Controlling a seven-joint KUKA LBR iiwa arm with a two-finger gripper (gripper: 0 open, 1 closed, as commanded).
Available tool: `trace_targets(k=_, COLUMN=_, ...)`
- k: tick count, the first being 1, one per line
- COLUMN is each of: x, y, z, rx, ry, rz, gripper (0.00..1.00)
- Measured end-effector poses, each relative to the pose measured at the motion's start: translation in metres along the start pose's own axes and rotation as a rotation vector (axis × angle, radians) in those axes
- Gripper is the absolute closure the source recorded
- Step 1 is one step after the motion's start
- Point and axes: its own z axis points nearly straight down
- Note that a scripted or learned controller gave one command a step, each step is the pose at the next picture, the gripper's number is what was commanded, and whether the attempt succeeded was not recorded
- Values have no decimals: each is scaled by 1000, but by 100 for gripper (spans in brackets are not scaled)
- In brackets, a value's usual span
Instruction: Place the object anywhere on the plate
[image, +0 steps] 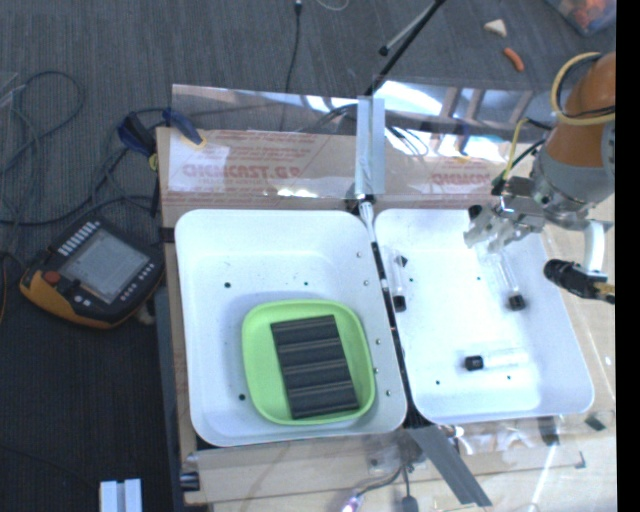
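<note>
We see a green plate (308, 362) in the left bin (200, 300), bearing a dark ribbed block (315, 366). The arm's jaws (497, 232) hang over the right bin (560, 380), where clear, dark-capped pieces (493, 361) lie apart.

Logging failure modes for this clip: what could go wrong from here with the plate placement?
1. The pincer hangs over the right bin, while the green plate sits in the left bin; a carry must cross the divider between them.
2. The dark ribbed block covers most of the plate, so little bare rim is left for landing.
3. The small clear, black-capped items look slim and may slip.
</note>
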Motion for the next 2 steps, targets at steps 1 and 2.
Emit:
trace_targets(k=1, x=0, y=0, z=0, rx=-1, ry=0, rz=0, gripper=0)
trace_targets(k=2, x=33, y=-28, z=-64, rx=-2, ry=4, rz=-37, gripper=0)
